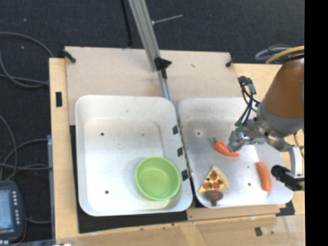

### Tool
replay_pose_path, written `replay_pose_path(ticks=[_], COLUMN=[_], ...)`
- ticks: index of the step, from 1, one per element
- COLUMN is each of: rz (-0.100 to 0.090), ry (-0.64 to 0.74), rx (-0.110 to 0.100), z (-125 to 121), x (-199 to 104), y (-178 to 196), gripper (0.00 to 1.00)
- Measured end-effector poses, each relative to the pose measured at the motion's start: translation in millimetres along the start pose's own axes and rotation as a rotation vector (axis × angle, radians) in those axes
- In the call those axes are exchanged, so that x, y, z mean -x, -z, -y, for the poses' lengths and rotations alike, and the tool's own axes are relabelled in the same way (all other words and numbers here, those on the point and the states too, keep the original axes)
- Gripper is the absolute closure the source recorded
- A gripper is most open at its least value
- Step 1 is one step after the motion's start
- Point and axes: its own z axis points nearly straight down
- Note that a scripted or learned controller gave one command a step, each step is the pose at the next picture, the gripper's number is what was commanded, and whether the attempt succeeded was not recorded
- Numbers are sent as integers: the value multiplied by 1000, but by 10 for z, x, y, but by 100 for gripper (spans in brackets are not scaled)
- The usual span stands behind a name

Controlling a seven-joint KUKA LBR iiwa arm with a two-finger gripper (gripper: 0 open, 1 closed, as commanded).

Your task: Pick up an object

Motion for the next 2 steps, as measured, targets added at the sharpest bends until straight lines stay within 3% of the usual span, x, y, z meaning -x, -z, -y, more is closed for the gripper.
replay_pose_path(ticks=[1,2], rz=[2,-2], ry=[-4,4], rx=[-7,-4], z=[-4,-280], x=[18,-467], y=[-116,-39], gripper=[100,100])
